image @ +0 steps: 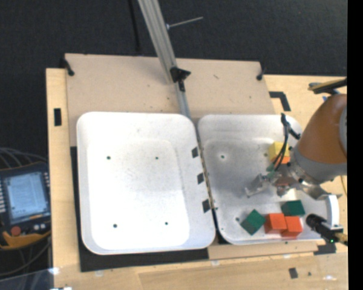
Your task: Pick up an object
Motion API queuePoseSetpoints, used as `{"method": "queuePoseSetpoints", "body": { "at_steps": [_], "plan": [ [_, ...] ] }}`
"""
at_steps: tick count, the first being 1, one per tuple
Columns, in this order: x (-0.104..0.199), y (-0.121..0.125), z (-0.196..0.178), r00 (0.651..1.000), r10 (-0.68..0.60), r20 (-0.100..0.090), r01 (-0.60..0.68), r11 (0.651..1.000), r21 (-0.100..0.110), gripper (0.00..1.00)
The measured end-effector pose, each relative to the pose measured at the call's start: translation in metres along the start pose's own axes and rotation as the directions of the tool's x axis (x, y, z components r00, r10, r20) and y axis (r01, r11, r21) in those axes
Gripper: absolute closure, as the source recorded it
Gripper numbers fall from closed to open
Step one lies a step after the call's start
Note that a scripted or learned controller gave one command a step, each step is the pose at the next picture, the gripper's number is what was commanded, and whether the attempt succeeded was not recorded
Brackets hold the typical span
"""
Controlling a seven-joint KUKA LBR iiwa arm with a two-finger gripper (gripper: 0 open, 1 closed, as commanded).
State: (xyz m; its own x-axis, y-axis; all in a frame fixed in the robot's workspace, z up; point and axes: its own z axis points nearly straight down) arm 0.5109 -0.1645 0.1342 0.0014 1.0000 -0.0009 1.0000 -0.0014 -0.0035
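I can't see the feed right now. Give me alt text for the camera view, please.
The gripper hangs low over the right bin, above bare floor, with nothing visibly between its fingers. Near that bin's front edge lie two green blocks and an orange block; a yellow object peeks from behind the arm.

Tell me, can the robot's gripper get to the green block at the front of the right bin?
Probably yes. The green block lies uncovered in the right bin, with bare floor between it and the gripper above it.

Even overhead light, slightly soft focus; the white bins (136,180) glare, surroundings fall dark.
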Motion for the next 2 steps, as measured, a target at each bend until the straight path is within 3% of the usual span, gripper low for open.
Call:
{"method": "queuePoseSetpoints", "body": {
  "at_steps": [1,2],
  "plan": [
    [-0.001,0.003,-0.013,1.000,0.006,0.000,-0.006,1.000,-0.009,1.00],
    [-0.003,0.007,-0.057,1.000,-0.005,0.001,0.005,1.000,-0.010,1.00]
  ]
}}
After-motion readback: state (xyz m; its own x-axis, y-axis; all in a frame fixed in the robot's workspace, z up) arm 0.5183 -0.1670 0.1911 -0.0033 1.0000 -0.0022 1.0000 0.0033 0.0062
